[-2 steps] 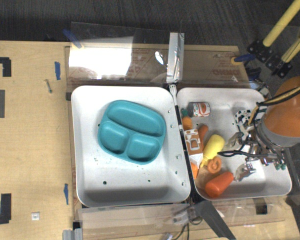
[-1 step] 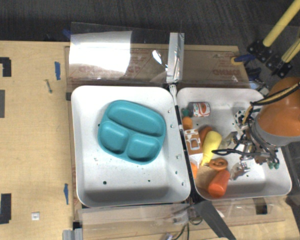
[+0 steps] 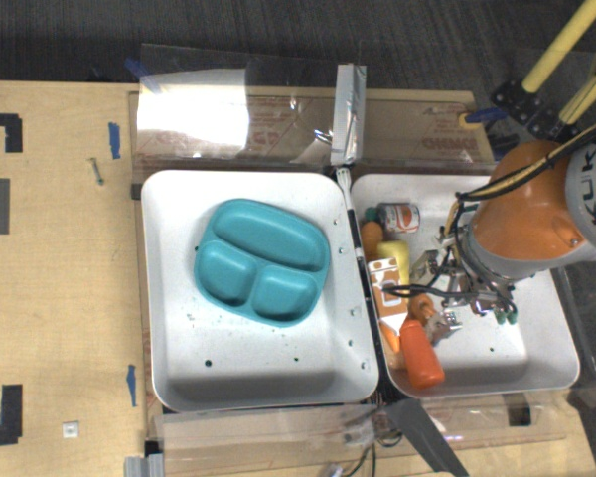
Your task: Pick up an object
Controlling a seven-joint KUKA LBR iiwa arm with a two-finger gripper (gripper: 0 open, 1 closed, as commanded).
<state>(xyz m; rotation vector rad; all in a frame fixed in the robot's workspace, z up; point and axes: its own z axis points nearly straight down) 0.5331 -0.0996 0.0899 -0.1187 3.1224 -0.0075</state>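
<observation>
a cluster of small objects along the left edge of the right bin [image 3: 551, 361]: a small can [image 3: 399, 217] with a white and red label lying on its side near the back-left corner; just in front of it an orange piece [image 3: 372, 235] and a yellow piece [image 3: 391, 257]; an orange bottle [image 3: 419, 354] lying tilted near the front-left corner. a teal divided plate [image 3: 261, 259] upside-up in the middle of the left bin [image 3: 169, 346], three compartments showing.

I see dark grey carpet floor [image 3: 278, 18] up top, pale wooden bench [image 3: 50, 266] with black corner marks, blue tape bits, glare on clear plastic sheet [image 3: 194, 112].
</observation>
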